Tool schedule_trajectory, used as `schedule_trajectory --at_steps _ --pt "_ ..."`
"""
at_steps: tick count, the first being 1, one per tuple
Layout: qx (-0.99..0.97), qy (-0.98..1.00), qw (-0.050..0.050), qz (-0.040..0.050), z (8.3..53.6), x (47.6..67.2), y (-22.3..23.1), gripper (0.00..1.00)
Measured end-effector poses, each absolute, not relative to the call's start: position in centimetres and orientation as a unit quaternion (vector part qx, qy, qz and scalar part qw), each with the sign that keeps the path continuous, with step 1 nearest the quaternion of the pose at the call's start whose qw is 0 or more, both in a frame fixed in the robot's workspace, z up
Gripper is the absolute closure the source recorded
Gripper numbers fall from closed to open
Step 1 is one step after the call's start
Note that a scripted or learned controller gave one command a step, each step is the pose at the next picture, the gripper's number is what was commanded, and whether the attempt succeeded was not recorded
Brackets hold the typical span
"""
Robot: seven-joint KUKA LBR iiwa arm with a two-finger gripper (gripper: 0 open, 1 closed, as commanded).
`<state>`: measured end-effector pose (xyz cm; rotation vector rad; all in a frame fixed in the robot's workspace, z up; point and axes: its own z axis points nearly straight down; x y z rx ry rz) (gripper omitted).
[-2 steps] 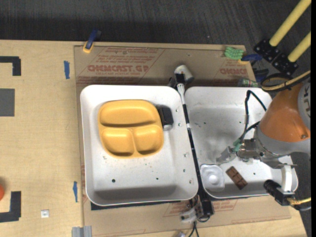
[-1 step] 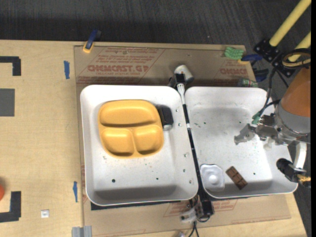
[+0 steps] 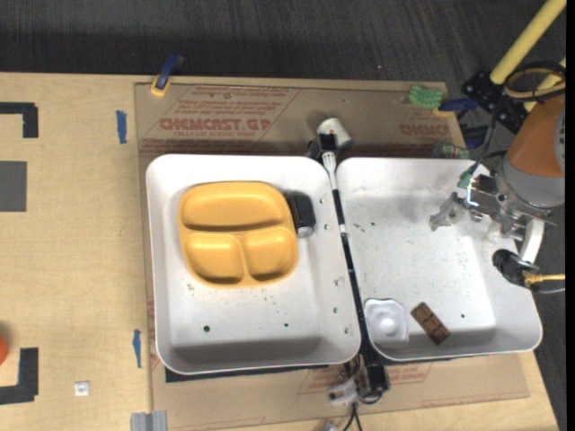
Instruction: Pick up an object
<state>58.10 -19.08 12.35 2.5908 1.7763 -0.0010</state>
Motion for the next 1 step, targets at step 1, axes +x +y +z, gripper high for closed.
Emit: schedule_trajectory --at_steps 1 --pt "0.793 0.609 -0.004 0.0035 8.52 64.19 -18.27 0.00"
